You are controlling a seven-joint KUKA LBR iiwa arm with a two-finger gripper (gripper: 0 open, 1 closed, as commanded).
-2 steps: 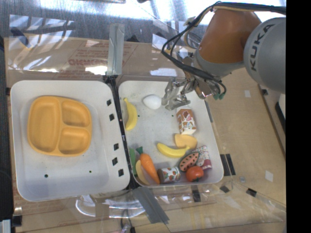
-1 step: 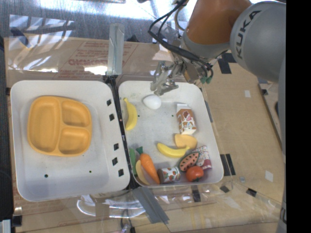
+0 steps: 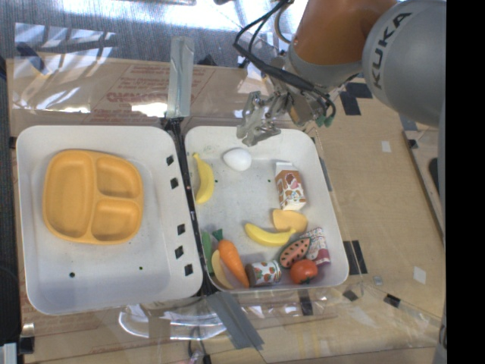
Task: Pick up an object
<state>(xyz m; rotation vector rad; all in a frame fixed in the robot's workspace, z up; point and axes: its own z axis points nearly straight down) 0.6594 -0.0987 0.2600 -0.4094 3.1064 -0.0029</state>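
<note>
My gripper (image 3: 255, 130) hangs over the far edge of the right bin (image 3: 261, 192), its metal fingers pointing down with nothing seen between them. A white egg (image 3: 237, 158) lies just below and left of it. A banana (image 3: 202, 177) rests along the bin's left wall. A small brown carton (image 3: 290, 189) stands right of centre. Lower down lie a second banana (image 3: 266, 236), a yellow wedge (image 3: 289, 221), a carrot (image 3: 231, 260), a red tomato (image 3: 303, 271) and several small packets.
The left bin (image 3: 45, 279) holds a yellow divided tray (image 3: 92, 196). The grey arm with its orange band (image 3: 333, 21) reaches in from the upper right, with cables looping above the gripper. Cardboard and tape surround both bins.
</note>
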